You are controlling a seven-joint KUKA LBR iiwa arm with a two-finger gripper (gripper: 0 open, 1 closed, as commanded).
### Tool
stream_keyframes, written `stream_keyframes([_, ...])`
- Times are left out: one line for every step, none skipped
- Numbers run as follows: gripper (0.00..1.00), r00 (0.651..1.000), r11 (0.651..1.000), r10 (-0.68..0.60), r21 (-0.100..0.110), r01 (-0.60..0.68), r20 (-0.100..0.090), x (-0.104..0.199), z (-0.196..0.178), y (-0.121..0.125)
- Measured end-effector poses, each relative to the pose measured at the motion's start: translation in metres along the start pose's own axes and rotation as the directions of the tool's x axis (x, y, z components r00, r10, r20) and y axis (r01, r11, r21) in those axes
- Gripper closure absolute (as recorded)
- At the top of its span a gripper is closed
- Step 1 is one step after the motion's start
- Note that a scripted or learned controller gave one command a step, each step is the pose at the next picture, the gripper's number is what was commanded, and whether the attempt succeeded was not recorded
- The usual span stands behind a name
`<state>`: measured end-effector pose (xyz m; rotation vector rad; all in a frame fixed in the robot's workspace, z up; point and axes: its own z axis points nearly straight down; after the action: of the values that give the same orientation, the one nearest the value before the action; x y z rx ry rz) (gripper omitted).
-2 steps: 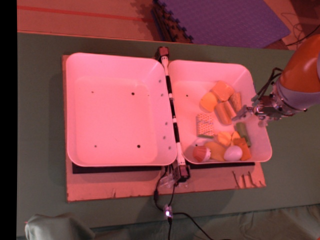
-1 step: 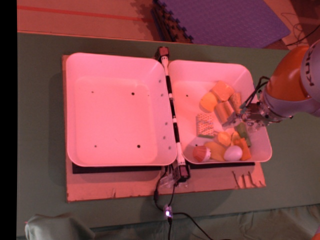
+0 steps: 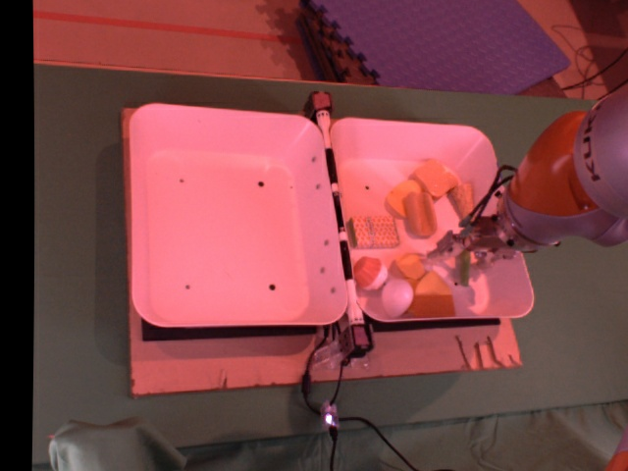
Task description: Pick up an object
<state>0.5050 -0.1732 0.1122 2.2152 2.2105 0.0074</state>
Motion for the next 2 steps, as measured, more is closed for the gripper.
stream_keyframes([0.0, 1.0, 1.0, 0.0, 0.0, 0.0, -0.007, -0.001, 0.014, 0.005])
stream_keyframes([1.0, 1.0, 1.0, 0.004, -0.018, -0.004, 0.005, -0.004, 0.0, 0.009])
